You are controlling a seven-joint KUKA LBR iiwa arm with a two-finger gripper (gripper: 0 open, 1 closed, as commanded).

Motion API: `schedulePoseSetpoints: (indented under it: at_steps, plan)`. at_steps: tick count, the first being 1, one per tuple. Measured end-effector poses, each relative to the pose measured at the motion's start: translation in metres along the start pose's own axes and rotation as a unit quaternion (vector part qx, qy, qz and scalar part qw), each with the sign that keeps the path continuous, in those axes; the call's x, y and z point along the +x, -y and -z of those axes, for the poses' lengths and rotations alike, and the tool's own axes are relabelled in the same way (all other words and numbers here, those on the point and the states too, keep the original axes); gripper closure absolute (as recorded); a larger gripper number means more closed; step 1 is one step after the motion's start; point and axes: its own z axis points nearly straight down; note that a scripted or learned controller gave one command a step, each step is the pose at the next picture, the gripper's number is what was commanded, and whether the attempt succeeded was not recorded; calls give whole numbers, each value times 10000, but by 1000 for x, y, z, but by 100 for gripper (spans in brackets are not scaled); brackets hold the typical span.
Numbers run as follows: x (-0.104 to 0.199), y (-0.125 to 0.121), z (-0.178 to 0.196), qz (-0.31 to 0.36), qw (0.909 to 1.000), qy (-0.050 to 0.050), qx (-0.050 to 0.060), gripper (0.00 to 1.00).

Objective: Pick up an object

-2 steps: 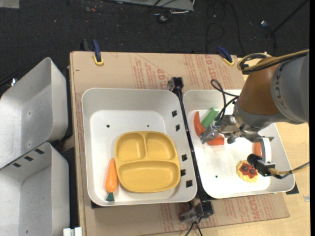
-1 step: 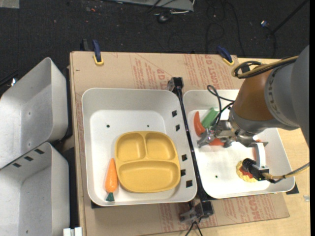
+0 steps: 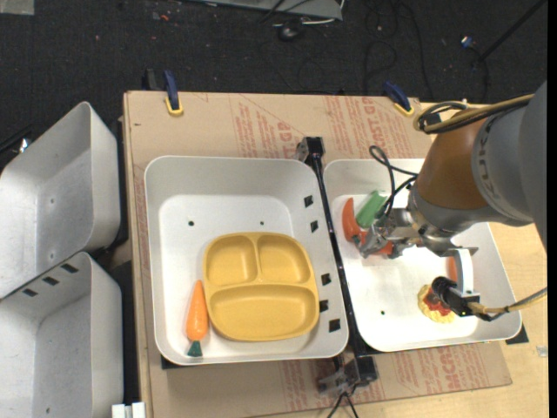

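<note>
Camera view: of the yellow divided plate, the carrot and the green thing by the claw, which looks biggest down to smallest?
1. Yellow divided plate, far the largest.
2. Carrot.
3. Green thing, partly hidden behind the claw, so its rank is unsure.

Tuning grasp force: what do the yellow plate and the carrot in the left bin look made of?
Plate: likely molded plastic, uniform yellow with three divided sections and a soft satin sheen. Carrot: looks like a hard plastic toy, smooth, even orange with a dark green tip. Neither material can be confirmed from the camera view.
</note>
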Motion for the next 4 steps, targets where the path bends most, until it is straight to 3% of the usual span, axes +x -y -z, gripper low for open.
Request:
schedulePoseSetpoints:
  at_steps: [2,4]
  plan:
    - [-10,3,100,22,10000,5,-18,100]
    - [100,-24,94,54,10000,-10,-4,100]
